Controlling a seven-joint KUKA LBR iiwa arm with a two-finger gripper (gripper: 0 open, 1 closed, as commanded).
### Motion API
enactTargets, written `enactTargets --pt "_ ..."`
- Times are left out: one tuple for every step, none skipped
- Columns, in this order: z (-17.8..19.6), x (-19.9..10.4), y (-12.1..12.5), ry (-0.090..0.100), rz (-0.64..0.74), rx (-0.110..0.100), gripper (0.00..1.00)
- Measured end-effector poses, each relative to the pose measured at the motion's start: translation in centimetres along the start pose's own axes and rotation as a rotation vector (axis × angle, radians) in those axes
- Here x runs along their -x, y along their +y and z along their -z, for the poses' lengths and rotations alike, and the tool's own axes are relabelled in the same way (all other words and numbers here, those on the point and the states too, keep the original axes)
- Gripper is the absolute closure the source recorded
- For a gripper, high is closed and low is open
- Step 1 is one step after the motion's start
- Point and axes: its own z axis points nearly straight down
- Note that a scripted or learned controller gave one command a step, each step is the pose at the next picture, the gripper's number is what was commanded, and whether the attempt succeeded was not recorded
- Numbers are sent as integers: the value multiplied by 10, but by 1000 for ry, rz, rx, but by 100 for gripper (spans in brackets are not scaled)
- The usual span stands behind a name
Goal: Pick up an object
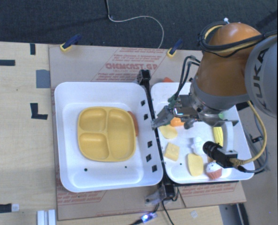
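My gripper (pixel 173 121) hangs low over the left part of the right bin (pixel 163 97), its two dark fingers spread open. A small orange piece (pixel 177 123) lies between and just below the fingers, and I cannot tell whether they touch it. Just in front of the gripper sits a pale yellow piece (pixel 168 132). Further toward the front lie a yellow wedge (pixel 172 152) and a yellow slice (pixel 194 165). A corn cob (pixel 218 135) and a pink cupcake (pixel 214 171) lie on the right side of the bin, partly behind cables.
The left bin (pixel 64 125) holds a yellow divided plate (pixel 106 133), with a reddish item (pixel 136 123) peeking out at its right edge. A black clip rail (pixel 148 125) divides the bins. The arm's orange and grey body (pixel 223 64) covers the back of the right bin.
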Motion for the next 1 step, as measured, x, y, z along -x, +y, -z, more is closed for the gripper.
enactTargets --pt "3 4 -1 -3 -7 -13 100"
